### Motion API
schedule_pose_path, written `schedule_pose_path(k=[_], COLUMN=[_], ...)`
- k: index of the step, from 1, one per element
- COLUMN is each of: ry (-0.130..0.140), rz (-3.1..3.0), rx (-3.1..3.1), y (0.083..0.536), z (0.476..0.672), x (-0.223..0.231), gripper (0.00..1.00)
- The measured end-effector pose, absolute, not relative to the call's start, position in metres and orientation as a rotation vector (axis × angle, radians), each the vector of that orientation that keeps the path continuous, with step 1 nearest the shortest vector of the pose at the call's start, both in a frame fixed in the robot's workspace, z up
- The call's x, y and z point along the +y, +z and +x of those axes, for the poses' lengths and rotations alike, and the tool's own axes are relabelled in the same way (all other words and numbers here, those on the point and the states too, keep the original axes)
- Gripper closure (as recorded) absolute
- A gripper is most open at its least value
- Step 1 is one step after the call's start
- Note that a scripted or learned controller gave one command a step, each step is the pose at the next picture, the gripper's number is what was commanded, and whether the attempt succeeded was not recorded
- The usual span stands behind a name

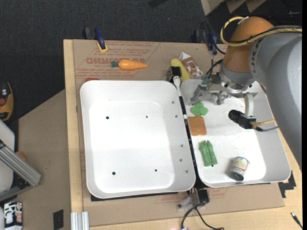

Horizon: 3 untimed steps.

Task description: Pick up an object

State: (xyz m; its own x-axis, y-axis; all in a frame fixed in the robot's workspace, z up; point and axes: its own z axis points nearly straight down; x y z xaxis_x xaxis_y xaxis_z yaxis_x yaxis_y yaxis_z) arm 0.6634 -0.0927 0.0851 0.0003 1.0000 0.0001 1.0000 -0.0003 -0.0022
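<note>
A toy carrot [130, 64] lies on the cardboard [74, 128] beyond the left bin [96, 143]. In the right bin [268, 171], green leaf [199, 110], orange block [197, 125] and can [238, 167] sit scattered, likely dropped. The gripper [209, 96] hangs over its far-left corner; whether it is spread I cannot tell.

I see the gripper [209, 94] positioned over the right bin [268, 169]. Below it lie a lettuce piece [199, 110], cracker [197, 125], green beans [208, 153] and can [238, 167].
</note>
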Motion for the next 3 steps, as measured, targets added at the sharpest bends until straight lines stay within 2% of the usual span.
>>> schedule_pose_path(k=[3], ry=[0.0], rz=[-2.222], rx=[-2.223], y=[0.0851], z=[0.6667], x=[-0.0915], gripper=[0.0])
